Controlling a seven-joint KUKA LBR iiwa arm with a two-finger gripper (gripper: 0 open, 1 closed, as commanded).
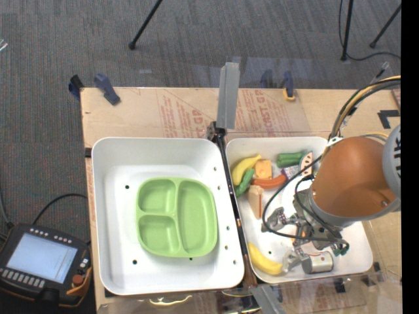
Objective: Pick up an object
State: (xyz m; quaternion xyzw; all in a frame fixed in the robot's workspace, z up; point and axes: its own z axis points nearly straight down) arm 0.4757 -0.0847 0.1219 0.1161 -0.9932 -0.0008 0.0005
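Grey carpet surrounds a cardboard-topped bench (163, 113) on which two shallow white bins are set side by side. Nearest the camera, at about 8 o'clock in the camera view, a teach pendant (42, 257) is seen lying on the floor.

Next, at about 5 o'clock, the gripper (311, 254) is lowered into the near part of the right bin (357, 257), beneath the orange band (347, 175) of the arm. Whether it is released or clenched cannot be told from this angle, and nothing is visibly held. A yellow banana (265, 259) lies just beside it, toward 9 o'clock from the gripper.

At the centre left, a green divided plate (177, 216) rests in the left bin (111, 169).

Farther back in the right bin, a cluster of toy food is gathered: a second banana (243, 169), a cheese wedge (263, 169), a green vegetable (289, 158) and an orange-red piece (268, 182).

Beyond the bins, tripod legs (149, 15) are seen at 12 o'clock.

The step in hand is judged to be the descent for a grasp. The near banana appears the likeliest target, and a closing followed by a straight lift would be called for next.
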